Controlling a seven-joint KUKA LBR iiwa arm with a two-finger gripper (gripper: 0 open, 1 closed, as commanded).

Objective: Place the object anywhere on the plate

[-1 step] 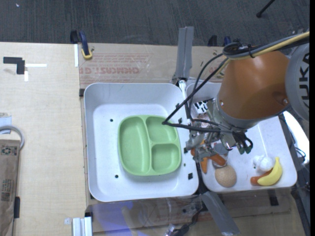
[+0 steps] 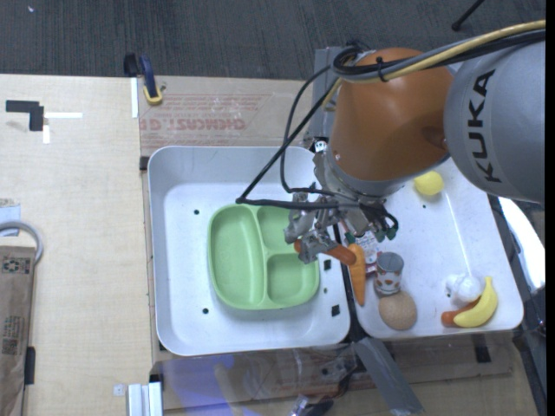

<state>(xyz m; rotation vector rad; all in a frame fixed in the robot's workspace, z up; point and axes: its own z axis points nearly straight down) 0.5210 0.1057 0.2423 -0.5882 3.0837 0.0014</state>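
My gripper (image 2: 314, 243) hangs at the green plate's (image 2: 260, 258) right rim; whether it grips the carrot (image 2: 356, 276) beside it, I cannot tell. One can (image 2: 389, 273), one banana (image 2: 479, 306), one lemon (image 2: 427, 184).

the grey arm (image 2: 494, 102) reaches in from the right, its orange band (image 2: 390, 115) bulging above the wrist. the tool (image 2: 316, 237) points down over the right edge of the green plate (image 2: 260, 258).

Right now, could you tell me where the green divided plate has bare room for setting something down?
The green divided plate has its long left compartment bare, bordered by the white left bin's floor. Its lower right compartment is bare too. It is crowded at the plate's right rim, where the gripper and an orange carrot sit.
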